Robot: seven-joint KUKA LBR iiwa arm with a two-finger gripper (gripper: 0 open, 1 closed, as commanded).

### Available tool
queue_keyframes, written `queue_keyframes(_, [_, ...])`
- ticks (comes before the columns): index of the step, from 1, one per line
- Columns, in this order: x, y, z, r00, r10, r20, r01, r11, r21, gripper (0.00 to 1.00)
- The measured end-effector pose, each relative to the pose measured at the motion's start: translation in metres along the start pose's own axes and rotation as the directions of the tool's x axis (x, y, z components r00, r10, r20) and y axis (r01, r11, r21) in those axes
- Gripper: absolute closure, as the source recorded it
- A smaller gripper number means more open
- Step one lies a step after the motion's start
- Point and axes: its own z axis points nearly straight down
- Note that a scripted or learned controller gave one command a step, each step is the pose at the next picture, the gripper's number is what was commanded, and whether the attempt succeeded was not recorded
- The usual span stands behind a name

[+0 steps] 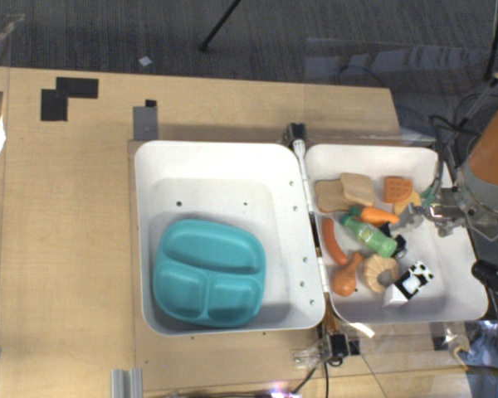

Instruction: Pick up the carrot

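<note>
Carrot: orange, green top, lying in the right bin just left of the gripper, against a green bottle and a waffle. Whether the fingers are open: cannot tell. Risk: crowding neighbours; a close may catch the bottle or nudge the carrot away.

A robotics laboratory, seen from a fixed overhead camera. A plywood bench carries two shallow white bins side by side, joined by metal brackets. Black tape patches mark the benchtop, and loose cables trail off its front edge. Grey carpet covers the floor behind, where a dark tripod leg crosses. Plastic toy food fills the right bin; a teal divided tray sits in the left.
</note>
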Motion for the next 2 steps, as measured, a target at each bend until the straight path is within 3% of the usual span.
queue_keyframes(1, [0.025,0.096,0.089,1.0,0.007,0.002,-0.007,1.0,-0.014,0.0])
queue_keyframes(2, [0.042,0.069,0.097,1.0,-0.026,0.0,0.026,1.0,-0.004,0.0])
